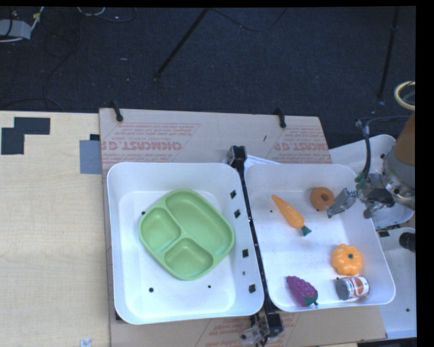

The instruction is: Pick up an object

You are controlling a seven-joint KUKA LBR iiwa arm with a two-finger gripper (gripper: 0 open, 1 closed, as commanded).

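"CHEMCRZT G.P" on cardboard sheet [203, 139]

Dark carpet [224, 57] covered the floor beyond the surface, crossed by thin black stand legs [182, 42] and a few loose cables [91, 9]. Well left of the gripper [354, 202], the pale wooden surface [47, 237] carried dark grey tape patches [26, 131]. A cardboard sheet [203, 135] printed with red lettering lay flat on it, clipped at its far edge.
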